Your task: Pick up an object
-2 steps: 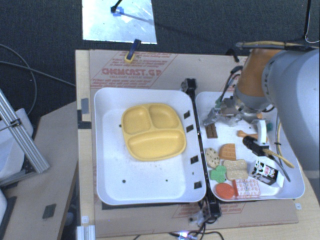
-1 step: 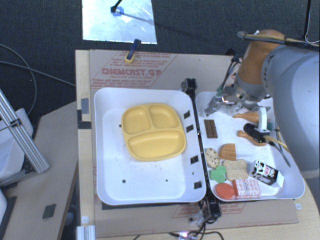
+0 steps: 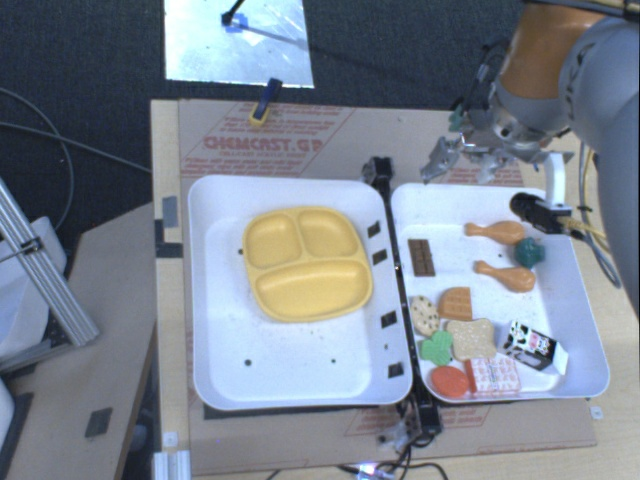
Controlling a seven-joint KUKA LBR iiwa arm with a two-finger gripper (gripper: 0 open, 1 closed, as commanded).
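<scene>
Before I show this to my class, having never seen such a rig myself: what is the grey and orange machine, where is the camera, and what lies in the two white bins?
It is a robot arm, reaching in from the right. One camera looks down on the bench at a slant. Its gripper hangs above the far edge of the right bin, with nothing seen between its fingers. The left bin holds a yellow divided plate. The right bin holds toy food: two drumsticks, a chocolate bar, a cookie, a slice of toast and a small milk carton, among others.
</scene>
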